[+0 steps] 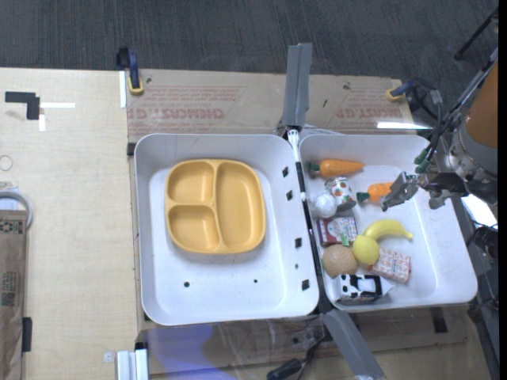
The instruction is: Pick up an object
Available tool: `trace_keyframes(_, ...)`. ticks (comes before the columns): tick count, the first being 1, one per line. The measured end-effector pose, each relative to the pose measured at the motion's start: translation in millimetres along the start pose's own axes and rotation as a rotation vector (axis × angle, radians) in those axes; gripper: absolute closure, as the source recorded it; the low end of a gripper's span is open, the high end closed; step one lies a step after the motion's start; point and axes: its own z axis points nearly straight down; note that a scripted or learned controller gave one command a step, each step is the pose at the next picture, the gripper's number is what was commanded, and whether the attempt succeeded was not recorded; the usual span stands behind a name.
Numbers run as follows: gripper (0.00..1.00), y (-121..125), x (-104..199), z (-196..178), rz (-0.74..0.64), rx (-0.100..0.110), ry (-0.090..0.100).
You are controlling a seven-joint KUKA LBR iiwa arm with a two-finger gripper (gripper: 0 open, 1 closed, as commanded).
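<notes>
The jaws (402,190) (grip state impossible to tell) hover near the right bin's (444,287) far edge, beside a small carrot (379,189).

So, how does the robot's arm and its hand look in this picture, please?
The arm enters from the right edge of the camera view. Its visible part is rounded, with an orange band and a grey section below it. Thin dark cables and rods run along its upper side. The hand is a small assembly of grey and dark metal with slim fingers and a small green spot near its base.
</notes>
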Motion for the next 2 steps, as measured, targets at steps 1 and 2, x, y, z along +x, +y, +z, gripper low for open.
trace_keyframes(1, 0.0, 56, -25, 88, 0.012, 0.001, 0.0)
trace_keyframes(2, 0.0, 71, -24, 187, -0.12, -0.011, -0.002)
